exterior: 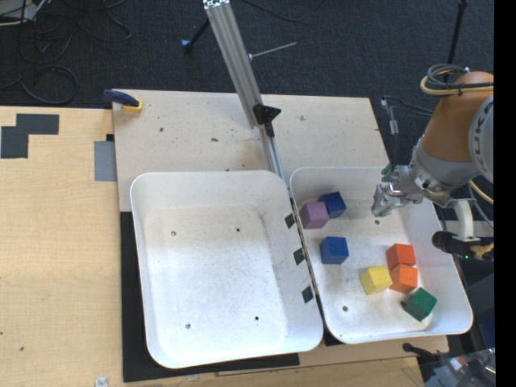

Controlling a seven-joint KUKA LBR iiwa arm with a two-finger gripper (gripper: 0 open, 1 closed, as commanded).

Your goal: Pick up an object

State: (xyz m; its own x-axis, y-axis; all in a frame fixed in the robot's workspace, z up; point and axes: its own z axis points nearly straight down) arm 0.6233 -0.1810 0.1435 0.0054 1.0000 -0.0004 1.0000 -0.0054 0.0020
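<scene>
The right bin (367, 329) holds several blocks. A purple block (314, 214) and a blue block (332, 204) sit together near its far left corner. Another blue block (334, 250) lies in the middle. A yellow block (375, 280), two orange blocks (401, 255) (405, 277) and a green block (419, 304) cluster toward the near right. My gripper (385, 201) hangs over the far right part of this bin, right of the blue block and above the orange ones, with no block between its fingers.
The left bin (161, 208) stands beside the right one, with black clips along their shared edge. A slanted aluminium post (238, 63) rises behind the bins. A small blue and yellow clamp (122, 99) lies at the bench's far left corner.
</scene>
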